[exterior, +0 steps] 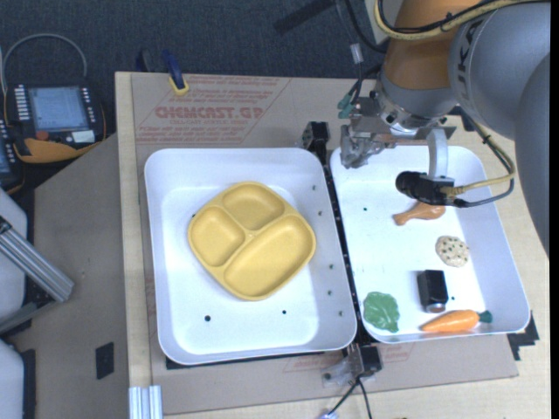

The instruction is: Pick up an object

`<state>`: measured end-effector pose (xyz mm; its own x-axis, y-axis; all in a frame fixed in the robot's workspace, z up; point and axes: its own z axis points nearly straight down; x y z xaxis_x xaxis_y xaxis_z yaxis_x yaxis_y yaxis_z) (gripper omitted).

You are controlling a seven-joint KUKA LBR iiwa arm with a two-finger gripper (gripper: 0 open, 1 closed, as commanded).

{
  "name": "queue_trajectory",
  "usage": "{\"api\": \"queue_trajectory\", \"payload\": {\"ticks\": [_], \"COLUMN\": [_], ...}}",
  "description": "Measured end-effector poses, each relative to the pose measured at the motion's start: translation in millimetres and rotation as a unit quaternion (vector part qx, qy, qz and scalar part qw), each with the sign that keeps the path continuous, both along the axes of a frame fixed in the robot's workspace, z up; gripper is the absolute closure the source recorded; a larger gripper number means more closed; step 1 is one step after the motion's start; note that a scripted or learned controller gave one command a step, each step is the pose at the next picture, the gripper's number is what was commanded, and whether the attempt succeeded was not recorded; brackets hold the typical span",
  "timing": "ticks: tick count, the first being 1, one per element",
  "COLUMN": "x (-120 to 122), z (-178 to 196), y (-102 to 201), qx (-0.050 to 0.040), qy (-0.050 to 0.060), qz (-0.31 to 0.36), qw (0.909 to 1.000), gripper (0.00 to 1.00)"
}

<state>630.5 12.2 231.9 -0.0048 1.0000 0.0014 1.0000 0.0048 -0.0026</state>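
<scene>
My gripper (pixel 356 151) hangs over the far left corner of the right bin (pixel 498 234), with nothing seen in it. The bin's objects lie nearer the camera and to the right of it. A brown drumstick (pixel 419 214) lies mid-bin, partly under a black fitting on the arm. Below it come a speckled cookie (pixel 452 250) and a small black block (pixel 431 288). A green leafy piece (pixel 381 310) and an orange carrot (pixel 452 321) rest along the near edge.
The left bin (pixel 166 260) holds a yellow divided plate (pixel 253 238). The grey arm with its orange band (pixel 437 24) fills the top right above the right bin's far edge. A black clamp (pixel 315 135) sits between the bins at the back.
</scene>
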Motion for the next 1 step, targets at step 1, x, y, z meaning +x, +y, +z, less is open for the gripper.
{"api": "queue_trajectory", "payload": {"ticks": [1], "x": [-13.4], "z": [-11.5], "y": [56.4], "qx": [0.0002], "qy": [0.001], "qz": [0.001], "qw": [1.0000], "gripper": [1.00]}}
